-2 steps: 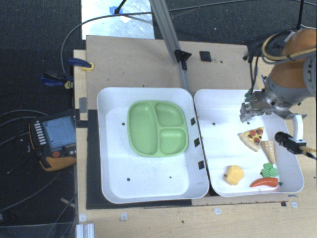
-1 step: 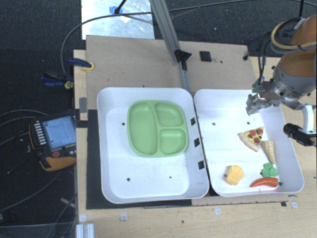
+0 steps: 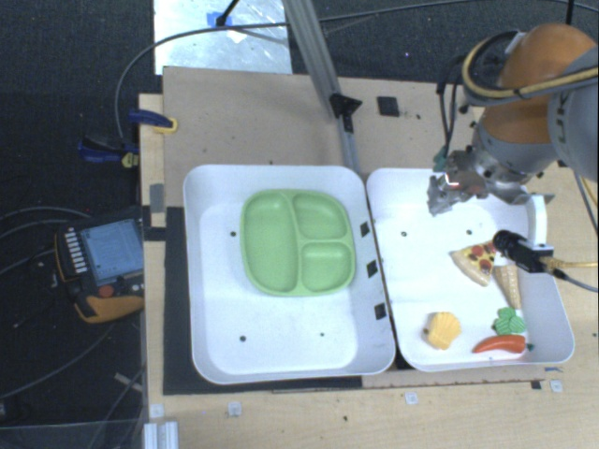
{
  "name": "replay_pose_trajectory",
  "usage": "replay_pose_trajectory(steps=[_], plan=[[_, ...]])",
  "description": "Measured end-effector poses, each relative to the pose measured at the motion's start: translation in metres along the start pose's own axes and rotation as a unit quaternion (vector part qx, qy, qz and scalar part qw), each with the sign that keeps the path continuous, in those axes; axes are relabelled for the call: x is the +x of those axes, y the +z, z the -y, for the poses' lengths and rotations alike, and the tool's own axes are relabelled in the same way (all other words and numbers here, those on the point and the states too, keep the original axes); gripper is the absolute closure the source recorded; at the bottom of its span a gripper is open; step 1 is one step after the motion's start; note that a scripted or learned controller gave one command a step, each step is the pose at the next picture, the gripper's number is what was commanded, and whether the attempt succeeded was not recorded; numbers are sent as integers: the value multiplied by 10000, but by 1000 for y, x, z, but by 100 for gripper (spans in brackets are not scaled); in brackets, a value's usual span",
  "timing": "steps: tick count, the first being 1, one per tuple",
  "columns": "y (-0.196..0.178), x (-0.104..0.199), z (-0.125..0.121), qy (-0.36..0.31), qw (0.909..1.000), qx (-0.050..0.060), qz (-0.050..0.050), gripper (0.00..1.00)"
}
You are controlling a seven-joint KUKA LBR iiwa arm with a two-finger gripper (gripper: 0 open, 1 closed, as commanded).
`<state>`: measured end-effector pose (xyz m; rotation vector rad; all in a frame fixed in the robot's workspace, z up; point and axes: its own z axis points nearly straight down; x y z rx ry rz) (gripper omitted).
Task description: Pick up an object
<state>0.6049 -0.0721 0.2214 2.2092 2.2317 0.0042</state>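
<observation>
We see two white bins side by side on the bench (image 3: pixel 243 120). The arm (image 3: pixel 543 73) comes in from the right, and its claw (image 3: pixel 445 195) hangs over the far left part of the right bin (image 3: pixel 412 279), near the wall that this bin shares with the left bin (image 3: pixel 281 325). From this view we cannot tell if the claw is released or clenched. Below the claw we see the bare white floor of the bin.

The objects for picking lie in the right bin, all of them apart from the claw. The nearest is a pizza slice (image 3: pixel 475 262), which lies flat to the right of the claw and closer to the camera. Just beside it, on its right, lies a cone (image 3: pixel 508 284) with its point toward the front wall. Near the front wall we see three more things. A yellow corn (image 3: pixel 442 329) lies almost straight in front of the claw, well apart from it. A small green piece (image 3: pixel 510 322) lies at the tip of the cone. A red pepper (image 3: pixel 499 345) lies just in front of the green piece and seems to touch it. These three are farther from the claw than the pizza slice.

In the left bin a green plate (image 3: pixel 298 241) with three compartments lies flat in the far half. It is to the left of the claw, on the other side of the shared wall.
</observation>
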Motion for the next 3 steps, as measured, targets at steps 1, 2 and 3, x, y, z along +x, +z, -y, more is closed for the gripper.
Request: replay_pose_trajectory(steps=[1, 2, 3], plan=[[8, 56, -9, -2, 10000, 1, -5, 100], [4, 102, -15, 3, 10000, 1, -5, 100], [-9, 151, -33, -1, 10000, -10, -8, 100]])
